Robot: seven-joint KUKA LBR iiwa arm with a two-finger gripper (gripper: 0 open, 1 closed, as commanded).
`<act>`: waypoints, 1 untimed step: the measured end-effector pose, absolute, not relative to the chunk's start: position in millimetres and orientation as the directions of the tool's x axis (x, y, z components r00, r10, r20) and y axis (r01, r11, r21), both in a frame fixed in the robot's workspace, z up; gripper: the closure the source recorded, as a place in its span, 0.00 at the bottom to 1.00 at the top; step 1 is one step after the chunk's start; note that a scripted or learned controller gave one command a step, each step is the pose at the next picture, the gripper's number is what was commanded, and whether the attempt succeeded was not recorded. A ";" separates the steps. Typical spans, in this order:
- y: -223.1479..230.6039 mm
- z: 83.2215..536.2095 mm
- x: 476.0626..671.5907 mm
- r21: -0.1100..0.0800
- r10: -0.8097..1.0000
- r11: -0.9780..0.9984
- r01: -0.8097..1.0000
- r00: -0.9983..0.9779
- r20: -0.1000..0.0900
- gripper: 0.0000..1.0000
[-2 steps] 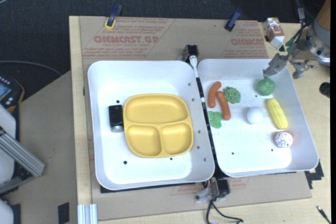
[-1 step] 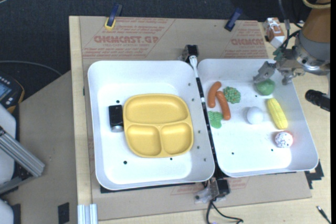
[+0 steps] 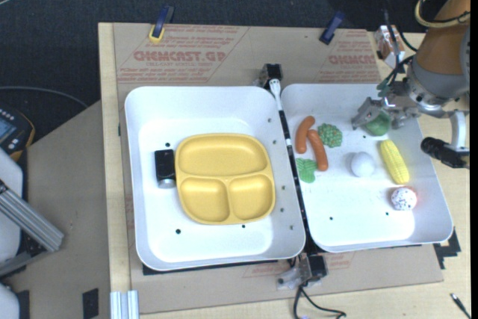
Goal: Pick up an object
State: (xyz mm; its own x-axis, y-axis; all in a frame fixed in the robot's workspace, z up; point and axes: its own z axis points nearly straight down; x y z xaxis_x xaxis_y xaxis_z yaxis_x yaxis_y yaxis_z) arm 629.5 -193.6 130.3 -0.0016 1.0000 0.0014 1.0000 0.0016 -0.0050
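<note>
Yellow plastic first: a three-part tray (image 3: 224, 177) sat in the left bin (image 3: 142, 160), with a small black block (image 3: 164, 166) touching its left edge. Cardboard-topped bench (image 3: 112, 86) carried both bins side by side.

Right bin (image 3: 426, 224) held the loose pieces. Nearest the divider, two orange sausages (image 3: 312, 142) lay close together, a green broccoli piece (image 3: 329, 135) just beside them, and a second green piece (image 3: 306, 169) below, against the bin's left wall. Further right, a white ball (image 3: 362, 164), a yellow corn cob (image 3: 393, 161) lying lengthwise, and a speckled white ball (image 3: 403, 199) near the front right corner.

Hand (image 3: 376, 118) was low over the back of the right bin, arm reaching in from the right. A green object (image 3: 378, 125) sat directly under it, partly covered by the metal. Whether the hand was spread or closed, could not tell; nor whether the green object was actually between its tips.

Judgement: the grasp attempt was on that green object. To do it well, the hand should be centred on the object and not clip its edge, descend to the bin floor, close fully, then lift straight up. Corn cob and white ball were near but apart, so little risk of nudging them.
</note>
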 end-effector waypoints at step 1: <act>-192.8 82.3 629.1 -0.005 1.000 0.002 1.000 -0.002 0.001 0.00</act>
State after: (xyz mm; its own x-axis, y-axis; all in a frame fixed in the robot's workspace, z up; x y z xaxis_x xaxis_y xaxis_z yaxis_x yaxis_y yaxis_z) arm 629.1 -192.8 82.3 -0.0021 1.0000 0.0013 1.0000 0.0021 -0.0051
